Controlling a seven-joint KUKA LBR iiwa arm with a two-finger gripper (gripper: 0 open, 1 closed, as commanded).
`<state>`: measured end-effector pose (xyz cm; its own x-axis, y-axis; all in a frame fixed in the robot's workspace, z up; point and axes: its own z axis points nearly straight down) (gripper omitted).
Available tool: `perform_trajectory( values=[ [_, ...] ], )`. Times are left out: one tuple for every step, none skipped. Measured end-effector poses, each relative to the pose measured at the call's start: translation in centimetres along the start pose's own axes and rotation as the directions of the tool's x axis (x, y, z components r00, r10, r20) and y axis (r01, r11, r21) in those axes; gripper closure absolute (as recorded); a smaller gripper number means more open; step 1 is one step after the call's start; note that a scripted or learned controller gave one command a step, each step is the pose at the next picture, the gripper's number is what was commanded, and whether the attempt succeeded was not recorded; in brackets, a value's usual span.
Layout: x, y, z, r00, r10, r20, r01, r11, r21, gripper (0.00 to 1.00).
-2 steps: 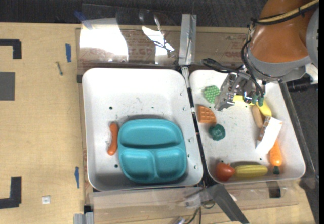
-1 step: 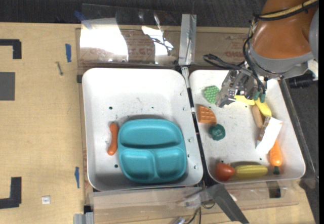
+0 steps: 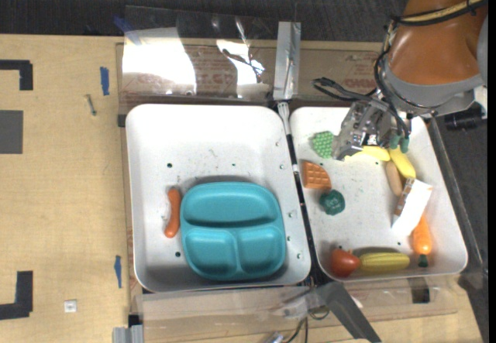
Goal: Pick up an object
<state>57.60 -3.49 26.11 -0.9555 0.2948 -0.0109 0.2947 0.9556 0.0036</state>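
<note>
My gripper (image 3: 350, 140) hangs over the back of the right bin (image 3: 449, 256), under the orange wrist band (image 3: 434, 32). Just left of it lies a light green bumpy piece (image 3: 322, 143). A yellow banana (image 3: 387, 157) lies right beside and partly under the gripper; whether they touch I cannot tell. Further forward are an orange waffle-like piece (image 3: 315, 176) and a dark green round piece (image 3: 333, 202). Along the right side lie a white card (image 3: 412, 200) and an orange carrot (image 3: 421, 236). A red tomato (image 3: 343, 261) and a yellow long piece (image 3: 384, 260) lie at the front.
The left bin (image 3: 147, 132) holds a teal divided tray (image 3: 231, 228) and an orange sausage-shaped piece (image 3: 172, 211) beside it. A metal divider (image 3: 285, 70) and clear plastic sheet (image 3: 201, 55) stand behind the bins. Cardboard (image 3: 54, 179) covers the bench at left.
</note>
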Motion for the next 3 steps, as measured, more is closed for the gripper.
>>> perform_trajectory(
  values=[
    [-6.0, 2.5, -0.1, 0.984, -0.178, -0.005, 0.178, 0.984, 0.0, 1.0],
    [-6.3, 2.6, -1.1, 0.984, -0.179, 0.004, 0.179, 0.984, -0.001, 1.0],
    [-8.8, 1.0, -3.3, 0.968, -0.249, -0.003, 0.249, 0.968, 0.001, 1.0]
  ],
)
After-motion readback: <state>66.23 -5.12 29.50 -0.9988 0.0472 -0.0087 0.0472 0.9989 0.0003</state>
